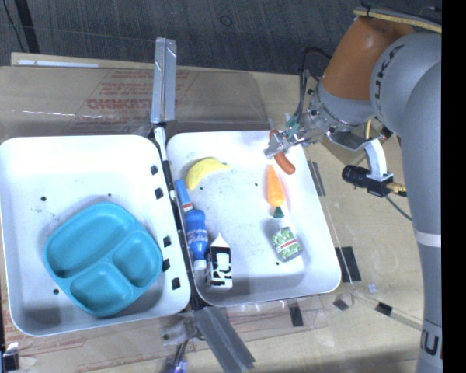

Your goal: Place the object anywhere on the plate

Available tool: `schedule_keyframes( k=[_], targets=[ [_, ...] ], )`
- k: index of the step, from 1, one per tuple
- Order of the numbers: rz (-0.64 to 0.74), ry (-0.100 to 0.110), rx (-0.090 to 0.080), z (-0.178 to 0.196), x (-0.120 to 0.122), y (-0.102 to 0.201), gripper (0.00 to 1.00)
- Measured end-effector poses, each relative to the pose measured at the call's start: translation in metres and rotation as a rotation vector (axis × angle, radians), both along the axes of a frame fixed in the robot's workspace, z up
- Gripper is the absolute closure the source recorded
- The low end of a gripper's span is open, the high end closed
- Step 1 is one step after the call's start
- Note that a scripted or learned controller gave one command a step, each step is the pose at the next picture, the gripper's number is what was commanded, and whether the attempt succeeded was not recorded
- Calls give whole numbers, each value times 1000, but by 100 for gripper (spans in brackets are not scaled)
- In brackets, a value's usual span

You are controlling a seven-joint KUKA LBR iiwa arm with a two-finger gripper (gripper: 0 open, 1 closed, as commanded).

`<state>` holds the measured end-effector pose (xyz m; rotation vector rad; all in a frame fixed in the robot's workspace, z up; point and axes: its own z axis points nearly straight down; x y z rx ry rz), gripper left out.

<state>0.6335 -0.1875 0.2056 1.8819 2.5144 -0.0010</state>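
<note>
A blue plate (101,259) with three compartments lies in the left bin (31,169), toward its front. My gripper (281,143) hangs over the far right corner of the right bin (326,263). A small red sausage (286,164) lies just below the gripper's tip, touching it or nearly so; I cannot tell if it is gripped. An orange carrot (274,186) lies right beside the sausage, toward the front.
The right bin also holds a yellow banana (203,171) at the back left, a blue bottle (195,230) along the left wall, a black-and-white carton (220,267) at the front left and a small green-labelled bottle (286,242). A metal divider bar (164,76) stands between the bins.
</note>
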Motion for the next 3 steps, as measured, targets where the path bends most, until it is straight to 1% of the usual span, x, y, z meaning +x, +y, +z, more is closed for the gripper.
schedule_keyframes(
  k=[1,2,3],
  targets=[
    [46,3,1,14,-64,66,100],
    [128,4,1,-14,-61,131,100],
    [229,6,1,-15,-87,236,100]
  ],
)
